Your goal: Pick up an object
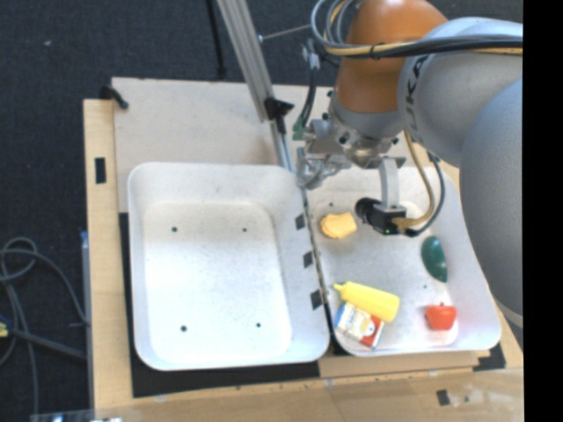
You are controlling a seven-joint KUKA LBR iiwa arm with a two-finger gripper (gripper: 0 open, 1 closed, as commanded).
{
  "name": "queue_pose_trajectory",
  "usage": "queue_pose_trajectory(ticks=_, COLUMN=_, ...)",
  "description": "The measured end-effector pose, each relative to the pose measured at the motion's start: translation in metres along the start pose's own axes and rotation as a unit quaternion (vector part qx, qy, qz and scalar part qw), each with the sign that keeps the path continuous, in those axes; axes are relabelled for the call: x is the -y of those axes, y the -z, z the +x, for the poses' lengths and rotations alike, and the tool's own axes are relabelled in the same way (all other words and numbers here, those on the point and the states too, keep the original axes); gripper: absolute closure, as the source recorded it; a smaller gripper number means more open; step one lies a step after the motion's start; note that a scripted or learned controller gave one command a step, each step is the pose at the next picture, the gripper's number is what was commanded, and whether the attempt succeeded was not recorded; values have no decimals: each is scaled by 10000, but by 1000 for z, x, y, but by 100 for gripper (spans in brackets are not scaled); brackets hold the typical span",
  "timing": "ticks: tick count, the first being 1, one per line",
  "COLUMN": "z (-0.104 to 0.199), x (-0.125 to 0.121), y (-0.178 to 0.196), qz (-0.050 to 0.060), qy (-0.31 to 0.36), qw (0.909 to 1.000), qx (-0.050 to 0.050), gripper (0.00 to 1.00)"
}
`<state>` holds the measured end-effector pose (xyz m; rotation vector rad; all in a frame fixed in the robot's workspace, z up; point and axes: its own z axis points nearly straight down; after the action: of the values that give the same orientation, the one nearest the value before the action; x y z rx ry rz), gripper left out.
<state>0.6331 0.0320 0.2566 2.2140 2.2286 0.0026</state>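
Observation:
My gripper [310, 179] hangs over the back left corner of the right bin [466, 310], near the ridge between the two bins. Nothing shows between its fingers. In the right bin lie a pale yellow lump [338, 226] just below and right of the gripper, a dark green piece [435, 258] at the right, a yellow bottle-like toy [368, 299] toward the front, a small red and white box [358, 326] beneath it, and a red-orange piece [441, 316] at the front right.
The left bin [211, 262] is a white tray with a few dark dots. A metal pole [251, 60] rises at a slant behind the bins. The big grey arm with its orange band [387, 42] covers the back right. Cables [26, 280] lie off the bench at left.

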Motion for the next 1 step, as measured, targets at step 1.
queue_pose_trajectory(ticks=1, z=58, x=11, y=2, qz=9, qy=7, qw=10000, qx=-4, gripper=100)
